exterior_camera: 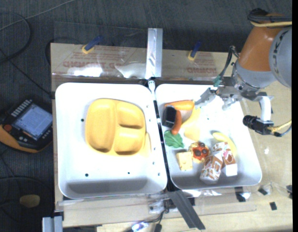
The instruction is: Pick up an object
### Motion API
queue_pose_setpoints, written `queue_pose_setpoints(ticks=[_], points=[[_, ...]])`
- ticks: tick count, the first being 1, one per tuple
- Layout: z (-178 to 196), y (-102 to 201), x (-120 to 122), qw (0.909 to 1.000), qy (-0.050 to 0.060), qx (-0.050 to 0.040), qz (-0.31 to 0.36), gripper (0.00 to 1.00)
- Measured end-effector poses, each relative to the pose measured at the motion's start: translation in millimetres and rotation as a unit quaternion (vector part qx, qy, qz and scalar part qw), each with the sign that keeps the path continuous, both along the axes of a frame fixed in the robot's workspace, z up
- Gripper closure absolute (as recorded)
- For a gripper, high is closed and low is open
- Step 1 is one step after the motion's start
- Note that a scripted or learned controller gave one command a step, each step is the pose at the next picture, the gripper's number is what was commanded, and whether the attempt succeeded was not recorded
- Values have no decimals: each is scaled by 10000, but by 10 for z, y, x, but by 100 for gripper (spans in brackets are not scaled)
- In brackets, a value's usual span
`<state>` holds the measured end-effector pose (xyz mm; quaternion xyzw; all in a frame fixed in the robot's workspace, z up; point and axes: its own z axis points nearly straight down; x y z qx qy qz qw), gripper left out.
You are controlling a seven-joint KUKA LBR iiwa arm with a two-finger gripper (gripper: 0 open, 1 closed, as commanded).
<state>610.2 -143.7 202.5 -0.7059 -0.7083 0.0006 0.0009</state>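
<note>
Looking down at the bench, I have the gripper hanging over the upper part of the right bin, with nothing between its fingers. They appear spread fairly wide, one tip toward 9 o'clock and one toward 3 o'clock, though the slant makes the gap hard to judge.

My likeliest target is the carrot, which sits just off the gripper toward 9 o'clock, close beside the left fingertip. Its long axis runs roughly 9 to 3, almost in line with the finger spread, so I judge the wrist would need to turn before closing across it.

A black block lies touching the carrot at its 7 o'clock side, which crowds that end. Other pieces, a green leaf and packaged snacks, cluster toward 6 o'clock of the gripper, well apart. The yellow tray fills the left bin.
</note>
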Motion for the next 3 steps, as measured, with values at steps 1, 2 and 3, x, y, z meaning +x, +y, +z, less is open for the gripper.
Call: queue_pose_setpoints(ticks=[1,2,3], points=[[-946,222,461,10000,5,-14,-91,0],[-882,195,423,9999,86,-34,-91,100],[-321,-85,524,9999,-6,-14,100,100]])
